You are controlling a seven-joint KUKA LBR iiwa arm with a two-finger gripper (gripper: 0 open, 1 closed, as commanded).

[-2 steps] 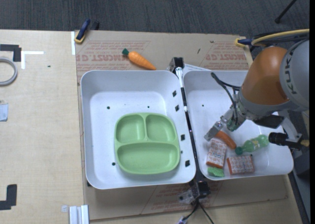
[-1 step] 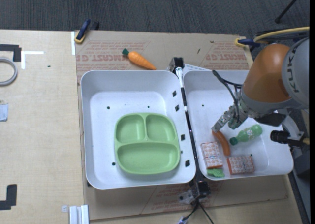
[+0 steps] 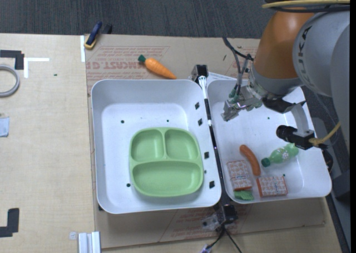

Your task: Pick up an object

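Gripper [image 3: 231, 110] is hovering over the right bin [image 3: 317, 188], upper left of the sausage [image 3: 250, 159]; cannot tell how the jaws are standing. Sausage is lying mid-bin, likely light, smooth, slippery; gripping across its middle looks safest.

Red print runs across the cardboard sheet [image 3: 128, 60] above the left bin, upside down to the camera and too faint to read. Part of a dark letter K shows on the grey arm [image 3: 308, 40]. The two small boxes [image 3: 239, 175] bear print too small to make out.
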